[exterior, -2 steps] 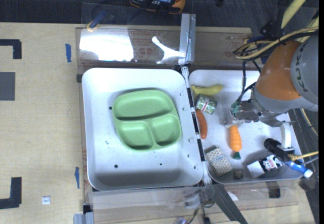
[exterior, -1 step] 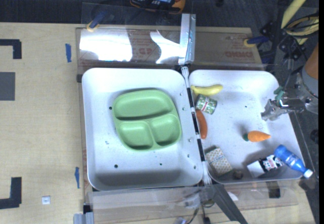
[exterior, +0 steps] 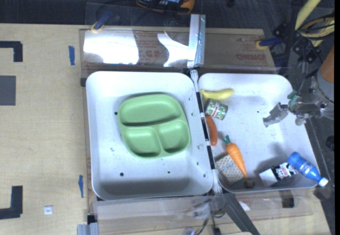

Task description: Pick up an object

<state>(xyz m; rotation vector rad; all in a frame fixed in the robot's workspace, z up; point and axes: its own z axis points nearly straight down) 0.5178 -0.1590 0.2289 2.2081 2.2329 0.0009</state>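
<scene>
The right bin (exterior: 249, 87) holds several objects. A yellow banana (exterior: 217, 93) lies at its back left, with a small green can (exterior: 216, 109) just in front of it. An orange-red stick-shaped item (exterior: 212, 130) lies along the left wall, and a carrot (exterior: 237, 158) with a green top sits nearer the front. A speckled sponge-like pad (exterior: 227, 168) is at the front left corner. A blue bottle (exterior: 300, 167) with a dark label lies at the front right. My gripper (exterior: 287, 118) hovers over the bin's right side, open, with nothing between its fingers.
The left bin (exterior: 101, 122) holds a green divided plate (exterior: 154, 124). A metal divider (exterior: 196, 42) and clear sheeting stand behind the bins. Cables and stands crowd the far right beside the arm (exterior: 319, 95).
</scene>
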